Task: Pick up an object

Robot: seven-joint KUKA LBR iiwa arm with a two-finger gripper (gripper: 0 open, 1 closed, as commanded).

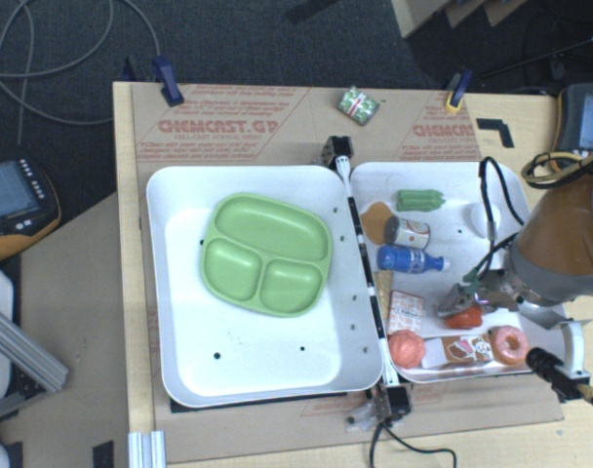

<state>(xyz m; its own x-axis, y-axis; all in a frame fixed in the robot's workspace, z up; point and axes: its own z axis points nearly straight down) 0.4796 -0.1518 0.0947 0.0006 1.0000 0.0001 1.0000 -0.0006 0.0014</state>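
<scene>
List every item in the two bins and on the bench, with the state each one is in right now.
green divided plate: lying flat, face up, in the left bin.
blue bottle: on its side in the right bin.
green vegetable toy: lying flat near the far wall.
pink doughnut: flat, near the front edge.
red object: under the gripper, grasp not discernible.
wrapped packet: on the bench board, outside both bins.
</scene>
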